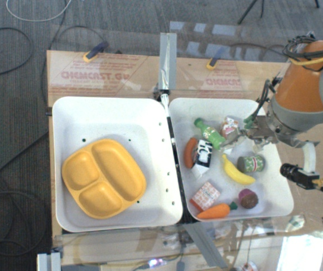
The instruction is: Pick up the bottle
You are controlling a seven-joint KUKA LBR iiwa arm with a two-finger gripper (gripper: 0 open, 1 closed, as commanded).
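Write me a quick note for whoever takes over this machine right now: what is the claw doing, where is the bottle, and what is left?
Gripper: low over the right bin, near its far side; no item seen between its fingers.
Bottle: green, lying in the right bin just left of the gripper, beside a small packet.
Nearby: banana, carrot, small can.
Left bin: yellow tray.
Done: arm is at the bin.
Left: grip the bottle and lift it.

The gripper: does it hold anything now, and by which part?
It cannot be told. The gripper sits low in the right bin, beside the green bottle, with nothing visibly between its fingers.
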